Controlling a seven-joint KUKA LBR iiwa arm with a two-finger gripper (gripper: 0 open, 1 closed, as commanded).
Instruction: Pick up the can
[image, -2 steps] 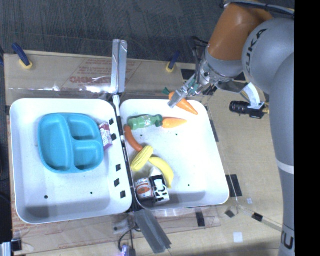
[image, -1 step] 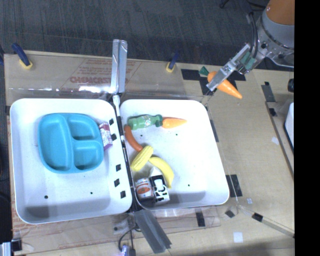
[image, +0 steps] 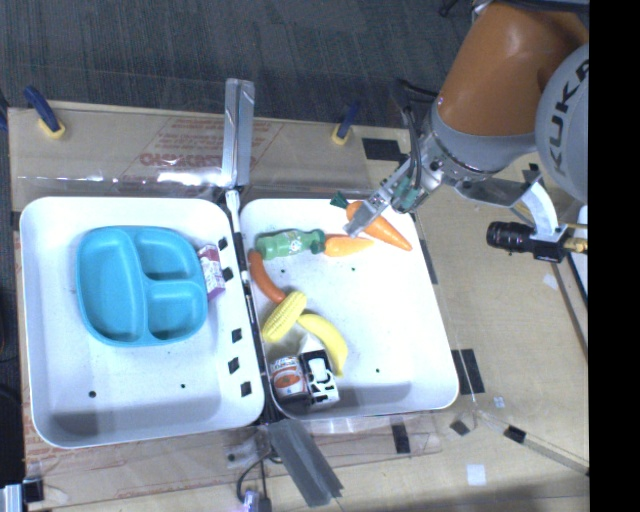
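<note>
The can (image: 287, 378) is small, with a dark top and a red-brown label. It rests at the near left corner of the right bin (image: 400, 340), beside a black and white box (image: 319, 376). My gripper (image: 372, 210) hangs at the far side of that bin, right over the thick end of an orange carrot (image: 385, 230). It is well away from the can, with the whole bin's depth between them. Nothing shows held in it.
The right bin also holds a green bottle (image: 288, 242), a second carrot (image: 348, 246), a hot dog (image: 265, 277), a corn cob (image: 282, 313) and a banana (image: 328, 338). In the left bin (image: 60, 380) lie a blue divided tray (image: 140, 283) and a purple packet (image: 211, 269).
</note>
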